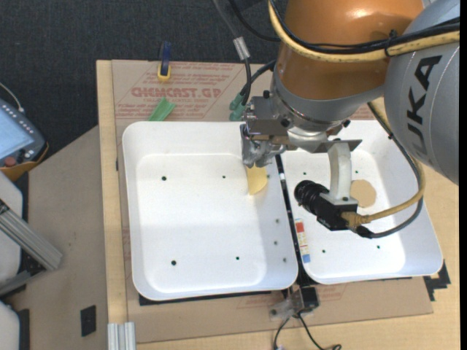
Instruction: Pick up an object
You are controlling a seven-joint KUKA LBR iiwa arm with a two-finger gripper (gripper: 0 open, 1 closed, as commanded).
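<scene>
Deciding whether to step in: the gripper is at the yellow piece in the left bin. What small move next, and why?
Probably a short, slow lift straight up. The gripper sits right over the yellow piece near the left bin's right wall, and the piece pokes out just below it. Whether the fingers hold it can't be told; a small lift would show.

Robotics lab, industrial arm [343, 42] working over white bins [146, 217], cardboard-covered bench [190, 86], cabling trailing [226, 13]

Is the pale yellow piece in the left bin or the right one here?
In the left bin. The pale yellow piece sits at its right edge, just below the pincer; whether the pincer actually holds it cannot be told.
</scene>
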